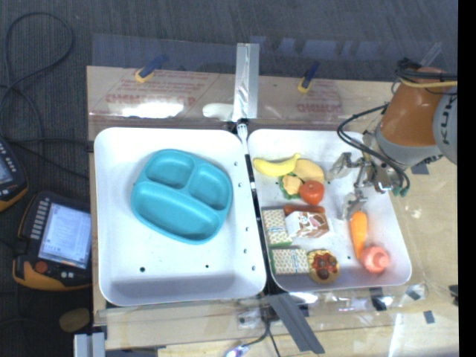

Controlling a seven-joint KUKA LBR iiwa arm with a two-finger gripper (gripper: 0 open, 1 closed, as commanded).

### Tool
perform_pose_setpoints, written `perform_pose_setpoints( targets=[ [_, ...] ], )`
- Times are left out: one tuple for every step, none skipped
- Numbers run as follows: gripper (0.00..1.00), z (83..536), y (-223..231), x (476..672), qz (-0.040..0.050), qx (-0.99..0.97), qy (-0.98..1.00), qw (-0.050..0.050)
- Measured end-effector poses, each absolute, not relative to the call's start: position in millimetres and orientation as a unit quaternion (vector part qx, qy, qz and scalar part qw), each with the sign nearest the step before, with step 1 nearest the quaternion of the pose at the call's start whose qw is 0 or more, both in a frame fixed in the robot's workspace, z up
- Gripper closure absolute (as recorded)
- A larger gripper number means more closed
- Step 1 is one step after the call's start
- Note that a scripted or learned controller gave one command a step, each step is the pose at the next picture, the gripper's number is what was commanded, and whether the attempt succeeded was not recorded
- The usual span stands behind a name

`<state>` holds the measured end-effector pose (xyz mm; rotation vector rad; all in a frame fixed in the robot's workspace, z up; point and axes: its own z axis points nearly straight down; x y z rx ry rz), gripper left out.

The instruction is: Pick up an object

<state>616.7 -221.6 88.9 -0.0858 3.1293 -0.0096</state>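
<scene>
My gripper (345,185) hangs open over the right bin (332,141), low above its bare floor, with nothing between its fingers. One finger (338,165) points toward the bin's middle; the other ends just above the top of an orange carrot (358,233). Left of the gripper lie a red tomato (313,192), a yellow fruit (311,171) and a banana (274,166). A pink-red toy (374,259) lies below the carrot.
A brown-and-white box (306,223), two green-white packets (275,227) and a round berry tart (323,266) fill the right bin's lower left. The left bin (108,229) holds a blue divided plate (182,194). A black cable (349,129) loops near the wrist.
</scene>
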Motion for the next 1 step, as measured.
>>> perform_pose_setpoints(
  targets=[
    [0.00, 101.1, -198.6, 609.6, -0.0002, 0.142, 0.990, -0.001]
  ],
)
